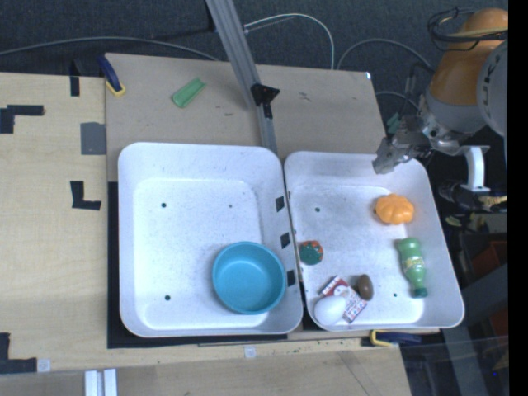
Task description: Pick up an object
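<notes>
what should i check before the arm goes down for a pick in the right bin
1. Gripper above right white bin's top edge: ok.
2. Nothing carried yet: cannot tell.
3. Nearest target, the round orange fruit-shaped toy, lies apart from the other things: ok.
4. Green plastic bottle close to the right wall: not ok for easy access.
5. White egg-shaped object touches the red-and-white packet: not ok, crowded.
</notes>
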You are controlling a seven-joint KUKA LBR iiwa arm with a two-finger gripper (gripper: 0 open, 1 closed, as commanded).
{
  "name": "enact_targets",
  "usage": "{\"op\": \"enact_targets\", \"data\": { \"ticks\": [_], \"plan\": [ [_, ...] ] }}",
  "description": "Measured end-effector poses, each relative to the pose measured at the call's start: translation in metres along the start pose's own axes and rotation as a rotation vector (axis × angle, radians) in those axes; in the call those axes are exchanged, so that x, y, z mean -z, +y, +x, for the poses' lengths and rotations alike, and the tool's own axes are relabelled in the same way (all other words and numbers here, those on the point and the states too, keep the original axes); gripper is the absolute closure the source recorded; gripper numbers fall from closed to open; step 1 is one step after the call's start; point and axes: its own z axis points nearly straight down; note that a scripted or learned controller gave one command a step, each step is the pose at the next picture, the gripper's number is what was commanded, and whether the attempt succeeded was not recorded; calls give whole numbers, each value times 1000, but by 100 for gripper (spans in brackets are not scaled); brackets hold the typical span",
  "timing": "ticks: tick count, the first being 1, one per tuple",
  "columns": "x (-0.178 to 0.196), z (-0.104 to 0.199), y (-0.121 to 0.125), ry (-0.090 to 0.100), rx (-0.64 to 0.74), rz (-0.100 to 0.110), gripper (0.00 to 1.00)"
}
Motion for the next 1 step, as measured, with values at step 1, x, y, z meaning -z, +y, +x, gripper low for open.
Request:
{"op": "enact_targets", "data": {
  "ticks": [1],
  "plan": [
    [15, 49, -17, 3, 4, 6, 100]
  ]
}}
